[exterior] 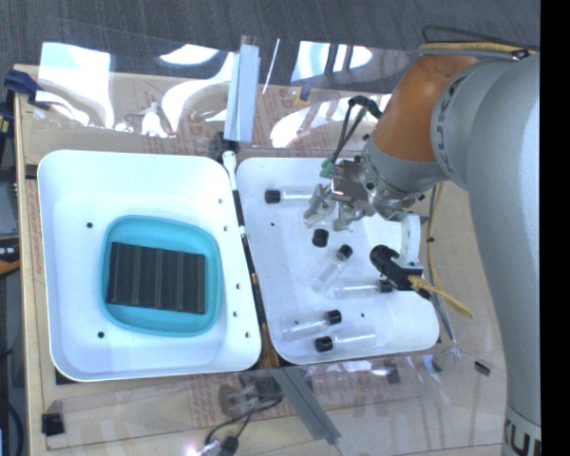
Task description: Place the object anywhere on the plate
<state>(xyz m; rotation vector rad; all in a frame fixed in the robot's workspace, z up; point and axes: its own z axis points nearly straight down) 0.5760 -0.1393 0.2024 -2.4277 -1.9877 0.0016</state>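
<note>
Obj: clear plastic vials w/ black caps, scattered in right bin. Gripper above bin's upper part, fingers apart, holding nothing. Teal plate in left bin.

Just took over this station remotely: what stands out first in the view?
The big grey arm with its orange band fills the right side, its gripper hanging over the right bin. Small clear vials with black caps lie scattered in that bin. In the left bin sits a turquoise plate with a dark ribbed centre.
</note>
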